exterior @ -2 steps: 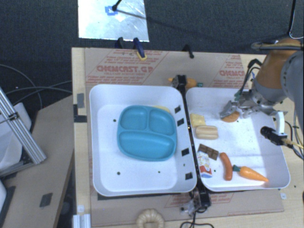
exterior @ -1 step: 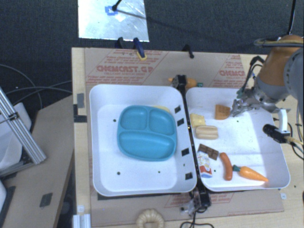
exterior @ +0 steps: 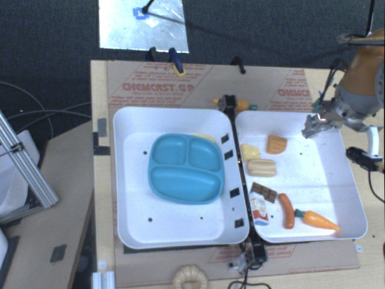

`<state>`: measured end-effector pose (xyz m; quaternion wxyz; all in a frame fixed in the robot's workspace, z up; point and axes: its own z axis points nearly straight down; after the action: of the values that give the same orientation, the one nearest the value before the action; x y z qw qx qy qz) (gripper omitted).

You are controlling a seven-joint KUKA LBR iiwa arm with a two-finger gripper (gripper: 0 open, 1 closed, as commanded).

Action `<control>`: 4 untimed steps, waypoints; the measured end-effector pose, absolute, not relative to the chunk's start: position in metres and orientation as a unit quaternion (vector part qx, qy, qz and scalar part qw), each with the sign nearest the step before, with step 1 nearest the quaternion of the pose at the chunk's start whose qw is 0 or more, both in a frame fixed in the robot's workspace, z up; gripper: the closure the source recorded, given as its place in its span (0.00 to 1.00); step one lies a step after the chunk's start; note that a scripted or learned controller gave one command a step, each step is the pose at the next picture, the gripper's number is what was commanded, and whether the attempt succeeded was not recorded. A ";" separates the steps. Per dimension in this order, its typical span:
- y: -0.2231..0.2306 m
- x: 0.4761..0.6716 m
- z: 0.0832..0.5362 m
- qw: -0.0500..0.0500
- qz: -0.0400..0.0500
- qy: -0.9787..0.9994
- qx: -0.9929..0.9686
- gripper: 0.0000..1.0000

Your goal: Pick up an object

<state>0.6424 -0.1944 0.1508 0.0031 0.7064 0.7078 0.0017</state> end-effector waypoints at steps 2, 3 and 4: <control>-0.199 0.644 0.227 0.003 0.002 0.709 0.706 1.00; -0.153 0.630 0.220 0.000 0.001 0.710 0.704 1.00; -0.093 0.629 0.220 0.000 0.001 0.711 0.703 1.00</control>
<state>0.6287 -0.0926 0.2199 -0.0002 0.7034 0.7108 0.0013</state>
